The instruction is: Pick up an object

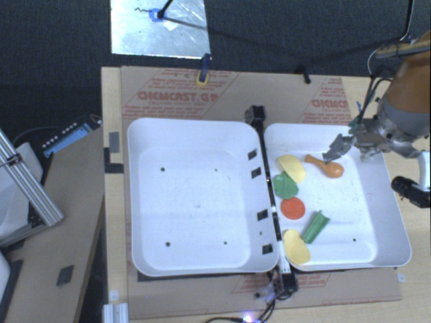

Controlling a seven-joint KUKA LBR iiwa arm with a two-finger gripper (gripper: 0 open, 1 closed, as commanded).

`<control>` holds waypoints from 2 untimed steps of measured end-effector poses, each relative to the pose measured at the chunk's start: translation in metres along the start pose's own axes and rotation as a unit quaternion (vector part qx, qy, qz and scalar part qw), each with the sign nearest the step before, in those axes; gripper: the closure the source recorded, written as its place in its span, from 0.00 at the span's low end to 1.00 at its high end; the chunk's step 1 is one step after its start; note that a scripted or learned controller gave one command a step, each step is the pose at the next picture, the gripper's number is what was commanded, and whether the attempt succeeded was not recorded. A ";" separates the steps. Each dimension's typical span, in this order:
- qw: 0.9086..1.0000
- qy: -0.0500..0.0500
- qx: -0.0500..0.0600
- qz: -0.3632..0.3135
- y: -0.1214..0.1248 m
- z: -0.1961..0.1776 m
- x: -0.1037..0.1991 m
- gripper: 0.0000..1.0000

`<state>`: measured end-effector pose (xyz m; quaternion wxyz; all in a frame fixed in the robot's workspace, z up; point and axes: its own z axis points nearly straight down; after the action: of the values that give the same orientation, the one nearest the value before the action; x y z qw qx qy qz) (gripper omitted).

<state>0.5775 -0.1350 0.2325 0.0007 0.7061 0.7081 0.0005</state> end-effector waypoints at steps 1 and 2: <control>1.000 0.001 0.004 0.002 -0.024 0.155 -0.017 0.00; 1.000 -0.002 -0.004 -0.002 0.050 0.146 -0.043 0.00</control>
<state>0.6278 -0.1776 0.0862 0.0046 0.7050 0.7092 0.0022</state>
